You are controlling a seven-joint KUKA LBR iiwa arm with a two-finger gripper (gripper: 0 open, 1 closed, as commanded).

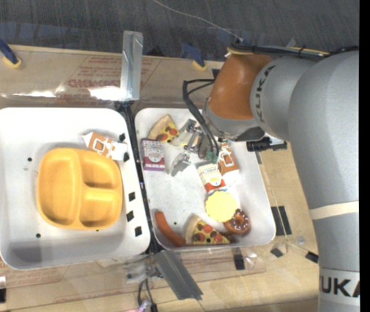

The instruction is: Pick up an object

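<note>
Objects for picking lie in the right bin (pixel 263 194), none singled out by the task. Camera view: gripper (pixel 194 145) is down in the upper part of that bin, metal fingers pointing left-down, arm (pixel 302 103) reaching in from the right with the orange band above the wrist. Nearest to it: pizza slice (pixel 164 130) up-left, maroon packet (pixel 153 155) to the left, small sauce bottle (pixel 226 161) just right, printed carton (pixel 212 176) just below. Farther down: yellow disc (pixel 222 206), pretzel-like piece (pixel 238 222), second pizza slice (pixel 204 232), sausage (pixel 167 228) along the bottom wall. Left bin (pixel 2 174) holds a yellow divided tray (pixel 79 188) and an orange-white packet (pixel 105 146). Open or closed, cannot tell; the wrist clutter hides it, and nothing is visibly held. Judgement: step is descent and closing on something near the top of the bin. To do it well, centre over a single item, probably the carton or maroon packet, keep clear of the bin wall and neighbours, close only once seated low, lift straight up.
</note>
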